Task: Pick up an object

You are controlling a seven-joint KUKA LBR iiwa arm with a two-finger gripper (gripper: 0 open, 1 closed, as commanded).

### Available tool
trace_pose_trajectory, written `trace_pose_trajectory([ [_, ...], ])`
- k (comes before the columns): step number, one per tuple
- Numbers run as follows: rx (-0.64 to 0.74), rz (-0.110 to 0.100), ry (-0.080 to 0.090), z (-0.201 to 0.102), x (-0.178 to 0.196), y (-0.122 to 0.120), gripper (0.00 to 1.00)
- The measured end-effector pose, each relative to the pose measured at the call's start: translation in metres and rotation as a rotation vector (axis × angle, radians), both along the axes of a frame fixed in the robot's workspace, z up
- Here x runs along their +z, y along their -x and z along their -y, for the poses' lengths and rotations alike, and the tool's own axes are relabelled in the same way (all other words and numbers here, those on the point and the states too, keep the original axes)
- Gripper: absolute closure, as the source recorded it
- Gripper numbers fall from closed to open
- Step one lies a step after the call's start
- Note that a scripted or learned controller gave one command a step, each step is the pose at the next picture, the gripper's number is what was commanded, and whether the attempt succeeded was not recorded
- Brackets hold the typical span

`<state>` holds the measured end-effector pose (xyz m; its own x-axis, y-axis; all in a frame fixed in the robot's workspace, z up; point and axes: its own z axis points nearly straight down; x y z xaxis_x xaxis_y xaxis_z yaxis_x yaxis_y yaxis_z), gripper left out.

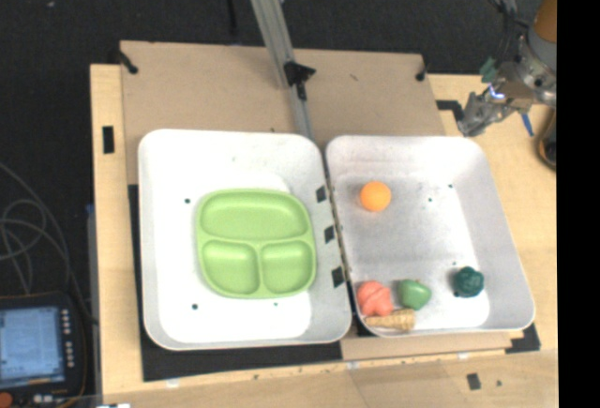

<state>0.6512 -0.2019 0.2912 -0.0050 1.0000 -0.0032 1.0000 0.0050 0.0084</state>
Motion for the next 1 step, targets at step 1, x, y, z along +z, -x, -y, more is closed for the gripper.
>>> trace_pose_trajectory([
  [1, 0.0, -0.009, -0.002, -0.042, -0.0146, 0.0224, 1.0],
])
